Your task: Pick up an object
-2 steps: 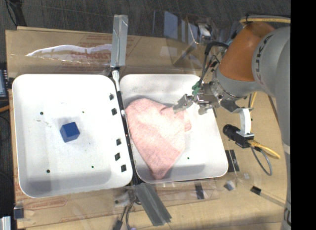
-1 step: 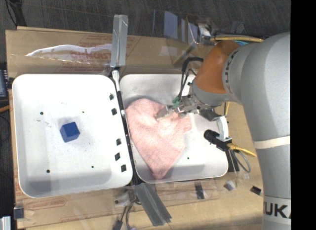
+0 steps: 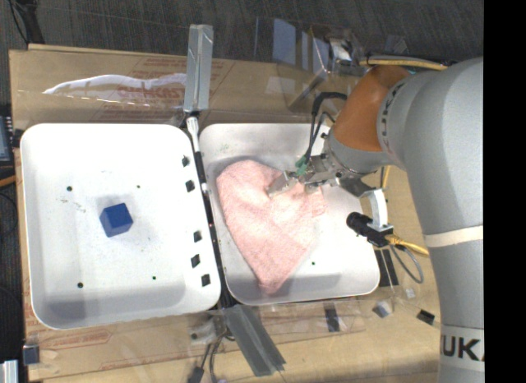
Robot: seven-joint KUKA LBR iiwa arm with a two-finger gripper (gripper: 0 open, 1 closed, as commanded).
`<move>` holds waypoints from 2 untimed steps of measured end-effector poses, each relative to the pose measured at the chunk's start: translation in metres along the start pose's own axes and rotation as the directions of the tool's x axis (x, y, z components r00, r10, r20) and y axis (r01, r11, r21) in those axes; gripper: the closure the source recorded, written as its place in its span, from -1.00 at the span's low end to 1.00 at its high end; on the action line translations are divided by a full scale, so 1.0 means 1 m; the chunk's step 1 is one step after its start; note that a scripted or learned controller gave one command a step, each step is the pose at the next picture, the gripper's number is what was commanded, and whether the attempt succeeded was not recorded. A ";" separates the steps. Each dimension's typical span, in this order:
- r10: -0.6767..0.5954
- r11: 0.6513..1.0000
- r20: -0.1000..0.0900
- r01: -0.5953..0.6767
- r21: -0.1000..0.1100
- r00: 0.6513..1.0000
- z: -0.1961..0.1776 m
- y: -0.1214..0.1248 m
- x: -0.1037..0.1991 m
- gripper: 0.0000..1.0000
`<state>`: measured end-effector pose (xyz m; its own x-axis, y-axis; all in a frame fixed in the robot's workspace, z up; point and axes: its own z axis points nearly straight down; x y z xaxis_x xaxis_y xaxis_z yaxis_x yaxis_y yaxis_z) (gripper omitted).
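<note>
Evidently the tool [image 3: 297,177] sits low on the pink cloth [image 3: 267,221] in the right bin [image 3: 362,279], placed for grabbing; its opening I cannot tell.

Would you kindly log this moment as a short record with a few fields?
left bin: holds a blue cube
right bin: holds a crumpled pink cloth
arm: reaches in from the right, over the right bin
gripper: down at the cloth's upper right edge
grasp: cannot tell from this view
</note>
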<state>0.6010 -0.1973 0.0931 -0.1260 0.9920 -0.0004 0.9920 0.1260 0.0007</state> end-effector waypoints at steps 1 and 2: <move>0.083 0.997 0.000 -0.083 0.000 0.997 0.000 0.019 0.009 -1.00; 0.013 1.000 0.000 -0.013 0.000 1.000 0.000 0.043 -0.016 -1.00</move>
<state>0.6455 -0.2074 0.0932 -0.1134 0.9936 -0.0003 0.9936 0.1134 0.0004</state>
